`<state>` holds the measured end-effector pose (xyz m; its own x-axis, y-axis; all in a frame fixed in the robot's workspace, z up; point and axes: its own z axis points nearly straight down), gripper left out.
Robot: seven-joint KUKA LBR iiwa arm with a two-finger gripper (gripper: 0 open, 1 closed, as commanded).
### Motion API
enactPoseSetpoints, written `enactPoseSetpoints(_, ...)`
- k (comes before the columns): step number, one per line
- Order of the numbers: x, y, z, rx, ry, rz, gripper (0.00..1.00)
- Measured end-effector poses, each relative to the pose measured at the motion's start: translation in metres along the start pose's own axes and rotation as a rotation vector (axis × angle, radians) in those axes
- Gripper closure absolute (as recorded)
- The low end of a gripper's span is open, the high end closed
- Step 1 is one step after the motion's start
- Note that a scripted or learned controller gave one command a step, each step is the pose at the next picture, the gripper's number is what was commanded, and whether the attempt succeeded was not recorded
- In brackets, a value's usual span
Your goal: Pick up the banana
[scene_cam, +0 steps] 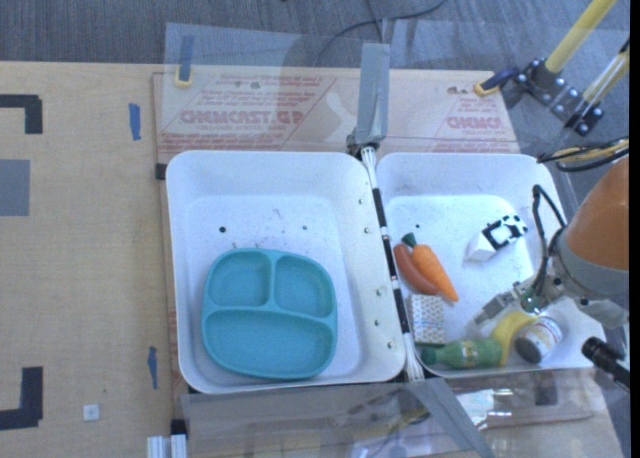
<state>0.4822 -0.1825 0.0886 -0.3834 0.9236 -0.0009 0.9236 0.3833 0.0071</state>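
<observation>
The banana is yellow and lies near the front of the right bin, partly hidden under my gripper. My gripper reaches in from the right and sits low, right over the banana's top end. The view does not show whether it touches or holds the banana. The grey arm with its orange band hangs over the bin's right rim.
The right bin also holds an orange carrot beside a reddish piece, a mesh packet, a green bottle, a silver round object and a black-and-white object. A teal divided plate lies in the left bin.
</observation>
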Motion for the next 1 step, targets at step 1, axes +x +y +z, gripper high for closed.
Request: enactPoseSetpoints(1,-0.0031,0.0003,-0.0109,-0.006,-0.006,0.005,1.0)
